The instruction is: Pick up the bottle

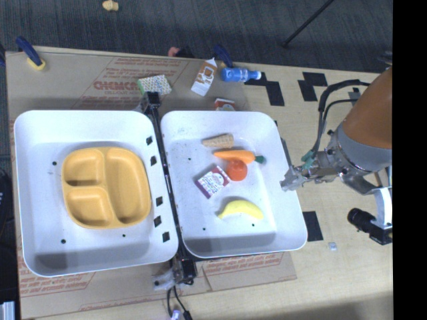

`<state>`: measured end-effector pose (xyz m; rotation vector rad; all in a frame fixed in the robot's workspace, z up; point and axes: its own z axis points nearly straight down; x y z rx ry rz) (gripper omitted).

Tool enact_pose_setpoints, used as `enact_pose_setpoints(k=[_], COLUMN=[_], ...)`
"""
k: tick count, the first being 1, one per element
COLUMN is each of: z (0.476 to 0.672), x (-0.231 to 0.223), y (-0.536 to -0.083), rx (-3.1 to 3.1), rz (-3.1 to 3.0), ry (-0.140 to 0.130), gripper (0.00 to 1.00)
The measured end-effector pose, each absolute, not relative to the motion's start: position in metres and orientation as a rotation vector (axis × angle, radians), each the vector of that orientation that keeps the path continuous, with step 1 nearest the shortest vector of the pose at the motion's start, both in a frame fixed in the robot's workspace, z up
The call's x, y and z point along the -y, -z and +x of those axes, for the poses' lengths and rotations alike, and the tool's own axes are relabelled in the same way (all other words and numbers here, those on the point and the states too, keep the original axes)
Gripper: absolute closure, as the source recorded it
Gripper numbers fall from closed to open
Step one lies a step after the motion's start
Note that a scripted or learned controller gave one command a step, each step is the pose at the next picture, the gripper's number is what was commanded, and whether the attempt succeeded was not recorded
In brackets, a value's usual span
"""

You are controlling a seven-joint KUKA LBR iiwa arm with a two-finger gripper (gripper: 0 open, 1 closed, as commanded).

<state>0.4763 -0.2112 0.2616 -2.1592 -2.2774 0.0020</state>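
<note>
Pincer (pixel 291 181): poised just outside the right bin's right rim, holding nothing; whether spread or pressed together cannot be told.
Right bin (pixel 287 222): five items: one cracker (pixel 218 141), one carrot (pixel 236 156), one orange piece (pixel 237 171), one purple packet (pixel 212 181), one banana (pixel 241 209).
Left bin (pixel 27 179): one yellow divided tray (pixel 105 186).
Bottle (pixel 239 75): one, blue, lying on the bench near its far edge, beyond the right bin.

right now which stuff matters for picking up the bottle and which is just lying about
For the job: blue bottle on the bench beyond the right bin; gripper.

Lying about: banana, carrot, purple carton, yellow tray.
</note>
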Motion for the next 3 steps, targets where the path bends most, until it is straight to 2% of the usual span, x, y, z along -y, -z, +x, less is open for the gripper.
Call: enact_pose_setpoints(k=[1, 2, 3], z=[0.476, 0.476, 0.476], x=[0.144, 0.200, 0.211], y=[-0.185, -0.205, -0.219], rx=[2.426, 2.502, 2.307], rz=[-1.989, -1.897, -2.131], ry=[-0.003, -0.002, -0.003], gripper=[1.00, 1.00, 1.00])
